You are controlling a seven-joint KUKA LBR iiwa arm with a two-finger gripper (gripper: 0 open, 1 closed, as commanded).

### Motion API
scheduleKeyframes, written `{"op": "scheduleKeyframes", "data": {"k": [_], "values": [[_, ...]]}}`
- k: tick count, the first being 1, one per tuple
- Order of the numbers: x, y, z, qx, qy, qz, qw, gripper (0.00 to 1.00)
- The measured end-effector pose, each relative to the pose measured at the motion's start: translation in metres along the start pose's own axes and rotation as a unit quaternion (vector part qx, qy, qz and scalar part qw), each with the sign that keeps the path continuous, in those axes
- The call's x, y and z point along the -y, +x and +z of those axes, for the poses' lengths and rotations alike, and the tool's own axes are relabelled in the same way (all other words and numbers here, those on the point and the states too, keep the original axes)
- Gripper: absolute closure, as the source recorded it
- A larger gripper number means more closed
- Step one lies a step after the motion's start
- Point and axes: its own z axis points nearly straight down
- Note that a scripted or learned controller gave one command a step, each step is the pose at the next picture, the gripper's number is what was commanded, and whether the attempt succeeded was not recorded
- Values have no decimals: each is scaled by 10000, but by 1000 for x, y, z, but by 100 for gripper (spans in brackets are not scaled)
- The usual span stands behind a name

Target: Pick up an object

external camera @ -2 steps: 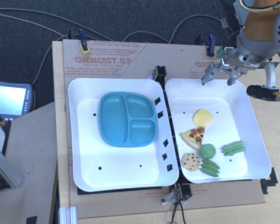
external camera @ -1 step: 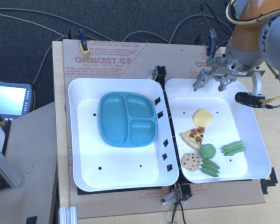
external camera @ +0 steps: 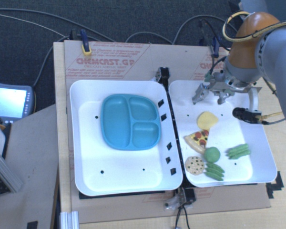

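Observation:
My gripper (external camera: pixel 210 97) hangs over the far part of the right bin (external camera: pixel 181 99), fingers spread open with nothing between them. Just below it lies a yellow piece (external camera: pixel 208 119). Nearer the front sit a pizza slice (external camera: pixel 197 140), a green ball (external camera: pixel 212 154), a cookie (external camera: pixel 195 165), a green pod (external camera: pixel 214 171) and a green bean bunch (external camera: pixel 238 150). The gripper stands apart from all of them.
A blue divided plate (external camera: pixel 130 121) lies in the left bin (external camera: pixel 86 142). A black divider with clips (external camera: pixel 168 128) runs between the bins. The arm comes in from the upper right over the right bin's far corner.

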Motion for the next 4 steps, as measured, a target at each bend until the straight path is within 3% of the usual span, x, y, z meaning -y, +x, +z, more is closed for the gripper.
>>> {"op": "scheduleKeyframes", "data": {"k": [1, 3, 4], "values": [[-2, 0, -15, 2, -40, -2, 10000, 100], [-6, -3, -93, 11, -61, -6, 10000, 100], [6, 46, -106, -5, -28, -27, 10000, 100]]}}
